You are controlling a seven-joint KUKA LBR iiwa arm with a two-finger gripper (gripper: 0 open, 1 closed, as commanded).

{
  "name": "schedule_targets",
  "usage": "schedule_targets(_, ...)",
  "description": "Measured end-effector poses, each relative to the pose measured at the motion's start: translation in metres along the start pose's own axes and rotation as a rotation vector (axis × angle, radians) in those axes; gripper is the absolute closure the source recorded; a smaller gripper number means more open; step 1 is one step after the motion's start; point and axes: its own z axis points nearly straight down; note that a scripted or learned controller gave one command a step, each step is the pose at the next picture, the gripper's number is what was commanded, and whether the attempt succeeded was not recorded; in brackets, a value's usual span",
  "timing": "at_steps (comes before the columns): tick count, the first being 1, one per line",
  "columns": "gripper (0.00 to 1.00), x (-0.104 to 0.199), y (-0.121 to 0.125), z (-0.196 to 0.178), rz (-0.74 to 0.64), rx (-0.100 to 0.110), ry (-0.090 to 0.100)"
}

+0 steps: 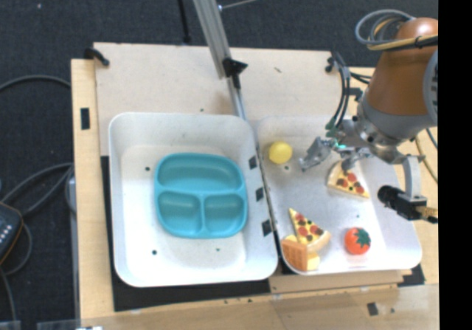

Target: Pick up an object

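My gripper (330,159) hangs over the upper middle of the right bin (394,236), fingers open with nothing between them. One grey finger (315,152) points left toward a yellow ball (279,152), a short way off. A toy pizza slice (348,183) lies just below and to the right of the gripper. A second pizza slice (307,229) rests at the bin's front, partly on a tan wafer-like piece (299,255). A red tomato-like toy (358,241) sits to its right.
The left bin (129,196) holds a teal divided plate (200,194). A slanted aluminium pole (210,18) rises behind the bins, ending between them. A black part (398,203) sticks out from the arm over the right bin's right side. Cables loop near the wrist.
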Motion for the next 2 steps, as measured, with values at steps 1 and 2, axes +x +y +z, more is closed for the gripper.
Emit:
schedule_targets(1, 0.00, -0.003, -0.010, 0.054, 0.001, 0.005, -0.001)
schedule_targets(2, 0.00, -0.005, -0.016, 0.116, 0.001, 0.007, 0.000)
